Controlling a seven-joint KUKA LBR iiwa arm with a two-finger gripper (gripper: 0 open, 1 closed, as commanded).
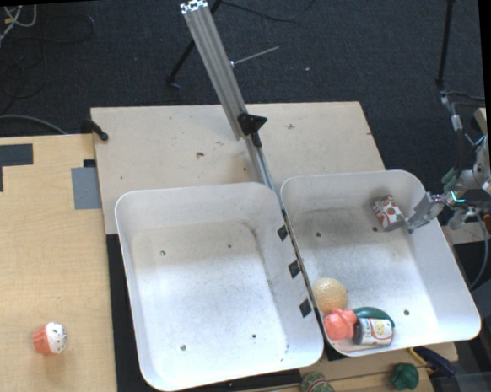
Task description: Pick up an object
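From my remote seat I see two shallow white bins side by side; the left bin (139, 241) has a bare, speckled floor with wide room inside its raised rim; the right bin (456, 284) is open through its middle, its load gathered at the near edge and the upper right corner. A slanted aluminium rail (218, 66) runs down from the top to the seam between the bins; black clips mark that seam.

At the near rim of the right bin lie a tan ball (329, 294), a red-orange toy (340, 324) and a small bottle with a dark green cap (373, 328), touching or nearly so; little room separates them from the rim.

The gripper (418, 214) reaches over the bin's right wall at its upper corner; a small red-and-white patterned object (387, 212) lies on the floor just left of its tip, close to or touching it; I cannot tell how far the claw is parted, nor whether it has hold of anything.

Outside the bins, an orange-and-white toy (50, 338) sits on the wooden bench (30, 250) at far left.
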